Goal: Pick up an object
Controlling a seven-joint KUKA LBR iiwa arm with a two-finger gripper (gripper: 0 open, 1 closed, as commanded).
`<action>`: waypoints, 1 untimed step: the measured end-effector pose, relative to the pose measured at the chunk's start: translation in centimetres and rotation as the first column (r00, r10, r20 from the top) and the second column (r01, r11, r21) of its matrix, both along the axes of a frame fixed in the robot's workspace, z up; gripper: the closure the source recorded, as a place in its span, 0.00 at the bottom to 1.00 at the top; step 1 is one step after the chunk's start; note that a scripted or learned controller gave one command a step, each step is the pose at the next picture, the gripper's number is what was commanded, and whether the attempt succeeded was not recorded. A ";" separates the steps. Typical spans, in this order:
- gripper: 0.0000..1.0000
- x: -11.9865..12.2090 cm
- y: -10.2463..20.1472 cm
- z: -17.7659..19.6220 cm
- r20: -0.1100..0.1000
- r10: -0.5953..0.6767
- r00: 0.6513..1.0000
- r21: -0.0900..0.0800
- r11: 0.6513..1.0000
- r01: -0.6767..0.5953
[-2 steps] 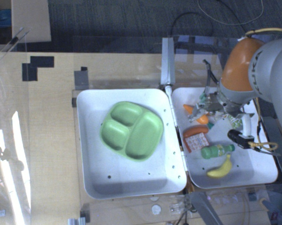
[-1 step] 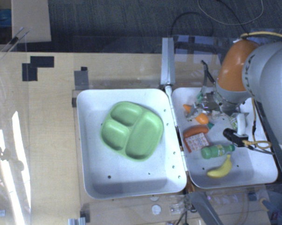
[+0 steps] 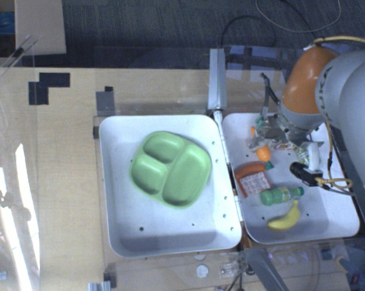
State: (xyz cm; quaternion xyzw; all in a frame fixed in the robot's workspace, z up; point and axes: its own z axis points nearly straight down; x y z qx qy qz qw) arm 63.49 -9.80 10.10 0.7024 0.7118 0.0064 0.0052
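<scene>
Locate the gripper point(image 3: 272, 134) in the right bin point(image 3: 343, 225), at 11 o'clock from bin centre. Trace the arm point(image 3: 343, 92) back toward 2 o'clock, out over the bin's far corner, with the orange band point(image 3: 303, 76) above the wrist. Treat grip state as undetermined; cannot tell released from clenched at this angle.

Find the orange point(image 3: 263, 152) at 7 o'clock of the gripper, just beside it; unable to confirm contact. Note a smaller orange piece point(image 3: 253, 131) at 9 o'clock of the gripper, too small to identify.

Find the sausage point(image 3: 250, 168) at 7 o'clock of the orange, lying roughly along the 9-to-3 line near the bin's 9 o'clock wall. Find the packet point(image 3: 255, 183) at 6 o'clock of the sausage, touching it. Find the bottle point(image 3: 280, 195), green, on its side, at 4 o'clock of the packet, touching or nearly so. Find the banana point(image 3: 285, 217) at 6 o'clock of the bottle, close to the bin's 6 o'clock wall.

Locate the plate point(image 3: 170, 168), green, with three compartments, at centre of the left bin point(image 3: 120, 235), well apart from the gripper.
</scene>
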 end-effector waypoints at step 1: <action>1.00 3.2 4.5 8.6 -0.008 0.073 0.997 -0.003 0.997 -0.073</action>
